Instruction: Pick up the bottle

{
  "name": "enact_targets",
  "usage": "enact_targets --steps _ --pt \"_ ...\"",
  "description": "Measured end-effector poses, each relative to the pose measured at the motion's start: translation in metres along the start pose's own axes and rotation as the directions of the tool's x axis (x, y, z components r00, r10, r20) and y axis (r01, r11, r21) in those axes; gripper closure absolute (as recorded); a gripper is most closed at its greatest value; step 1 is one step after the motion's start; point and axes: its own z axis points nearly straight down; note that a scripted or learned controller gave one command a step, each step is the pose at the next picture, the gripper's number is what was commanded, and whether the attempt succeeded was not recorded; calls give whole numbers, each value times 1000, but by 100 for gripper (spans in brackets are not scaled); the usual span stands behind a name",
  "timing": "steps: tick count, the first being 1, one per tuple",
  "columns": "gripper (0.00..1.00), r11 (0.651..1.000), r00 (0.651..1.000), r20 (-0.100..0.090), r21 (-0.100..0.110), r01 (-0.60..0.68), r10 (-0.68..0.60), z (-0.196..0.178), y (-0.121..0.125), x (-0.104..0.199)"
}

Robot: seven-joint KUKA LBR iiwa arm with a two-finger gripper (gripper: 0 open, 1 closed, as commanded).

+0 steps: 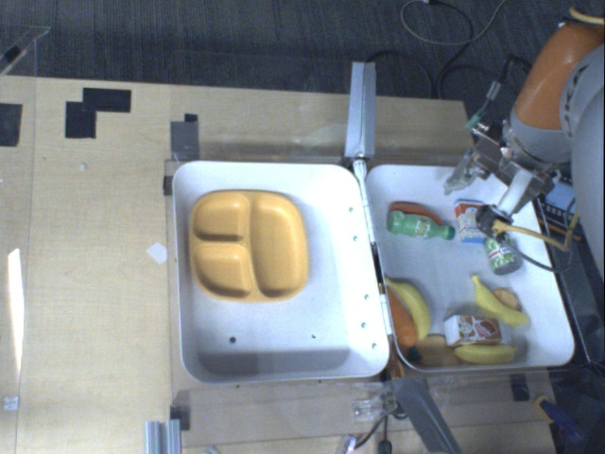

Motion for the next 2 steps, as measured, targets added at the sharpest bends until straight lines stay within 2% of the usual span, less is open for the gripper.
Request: enact_targets --steps 1,2 --pt "0 999 999 -14 -21 -39 39 81 -29 14" --pt "0 971 971 -2 -1 -238 238 17 -41 36"
